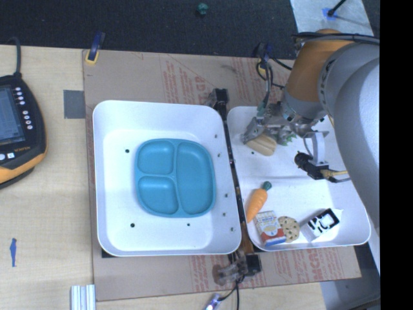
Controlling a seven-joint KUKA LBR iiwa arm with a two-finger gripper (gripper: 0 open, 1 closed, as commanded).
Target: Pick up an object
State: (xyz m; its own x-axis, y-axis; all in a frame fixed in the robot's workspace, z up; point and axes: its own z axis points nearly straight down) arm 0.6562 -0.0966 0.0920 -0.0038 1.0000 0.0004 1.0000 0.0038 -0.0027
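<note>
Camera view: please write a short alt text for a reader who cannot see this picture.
A grey and orange robot arm reaches into the right white bin, its claw just above a tan object. A toy carrot, snack box, cookie and black-and-white item lie nearby; the left bin holds a blue divided plate.

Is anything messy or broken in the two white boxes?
Nothing looks broken or spilled. The blue plate lies flat in the left bin. The carrot leans at a slant against the right bin's left wall, and the hand is down by a tan object.
</note>
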